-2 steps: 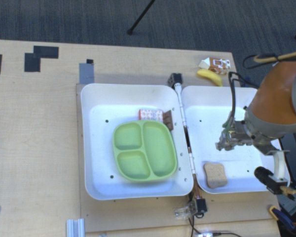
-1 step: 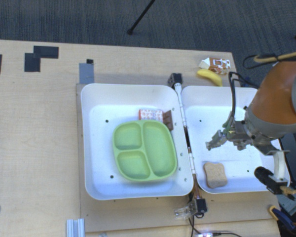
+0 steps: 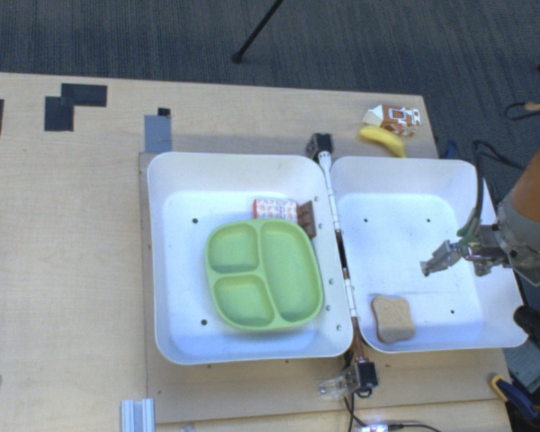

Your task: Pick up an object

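- The gripper hangs over the right bin, toward its 3 o'clock side, with nothing between its fingers. I cannot tell whether they are spread or closed, as they show only as a small grey blur.
- The nearest candidate is a tan sponge-like block, lying on the right bin's floor at about 7 o'clock from the gripper, near the bin's front wall and apart from the gripper.
- The left bin holds a green divided tray. A small patterned box lies at the tray's 12 o'clock edge, with a dark object just beside it.
- A banana and a small packet sit on the bench outside the bins, at 12 o'clock from the right bin.
- By my reading, the step in hand is the approach: nothing is grasped yet.
- The next move calls for shifting toward 7 o'clock over the block, then descending with the fingers straddling it.
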### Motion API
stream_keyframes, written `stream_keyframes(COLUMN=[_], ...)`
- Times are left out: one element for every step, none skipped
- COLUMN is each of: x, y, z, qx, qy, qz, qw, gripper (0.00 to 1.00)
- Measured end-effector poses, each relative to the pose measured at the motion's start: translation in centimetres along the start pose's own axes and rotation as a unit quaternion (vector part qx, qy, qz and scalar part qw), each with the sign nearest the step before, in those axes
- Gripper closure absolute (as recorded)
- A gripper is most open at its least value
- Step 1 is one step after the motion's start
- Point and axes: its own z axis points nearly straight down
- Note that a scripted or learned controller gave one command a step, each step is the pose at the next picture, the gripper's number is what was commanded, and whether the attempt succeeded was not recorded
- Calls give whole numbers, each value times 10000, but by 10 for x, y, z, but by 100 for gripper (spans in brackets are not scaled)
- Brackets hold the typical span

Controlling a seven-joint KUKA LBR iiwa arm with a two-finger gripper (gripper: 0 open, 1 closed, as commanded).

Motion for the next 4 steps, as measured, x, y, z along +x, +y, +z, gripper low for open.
stream_keyframes(x=[-58,14,-55,-9], y=[0,1,0,1], z=[-13,-73,-6,-66], qx=[-5,-12,4,-12], qy=[0,10,6,8], qz=[-2,-17,-1,-18], qw=[10000,10000,10000,10000], gripper=[0,0,0,0])
